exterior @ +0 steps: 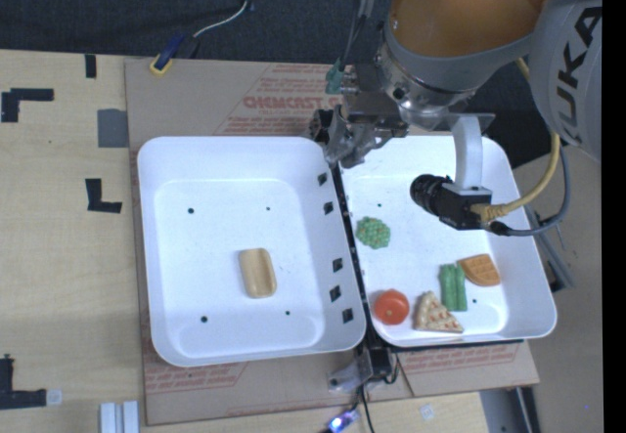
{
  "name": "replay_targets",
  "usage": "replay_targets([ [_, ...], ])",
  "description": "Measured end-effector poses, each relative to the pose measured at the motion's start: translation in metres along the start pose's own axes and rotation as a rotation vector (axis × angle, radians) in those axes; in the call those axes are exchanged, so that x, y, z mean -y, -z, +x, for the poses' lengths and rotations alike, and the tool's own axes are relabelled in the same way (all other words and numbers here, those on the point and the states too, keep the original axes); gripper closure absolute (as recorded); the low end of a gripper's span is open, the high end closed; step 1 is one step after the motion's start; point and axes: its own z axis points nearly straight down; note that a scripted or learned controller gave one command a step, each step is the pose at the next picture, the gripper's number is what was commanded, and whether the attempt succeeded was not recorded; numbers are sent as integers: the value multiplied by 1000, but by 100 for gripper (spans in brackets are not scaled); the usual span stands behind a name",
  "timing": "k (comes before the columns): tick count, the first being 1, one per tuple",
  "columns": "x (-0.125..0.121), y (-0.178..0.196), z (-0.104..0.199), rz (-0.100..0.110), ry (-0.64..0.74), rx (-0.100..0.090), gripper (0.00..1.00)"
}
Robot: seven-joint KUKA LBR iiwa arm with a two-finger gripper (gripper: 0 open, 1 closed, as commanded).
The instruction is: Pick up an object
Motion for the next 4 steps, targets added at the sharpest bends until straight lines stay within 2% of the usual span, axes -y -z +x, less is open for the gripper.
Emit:
replay_targets([
  [1, 32, -3, -6, 1, -1, -2, 100],
  [2, 31, 27, 79, -3, 9, -4, 100],
  [3, 32, -87, 33, 11, -5, 3, 100],
  [4, 32, -16, 126, -6, 10, -7, 100],
])
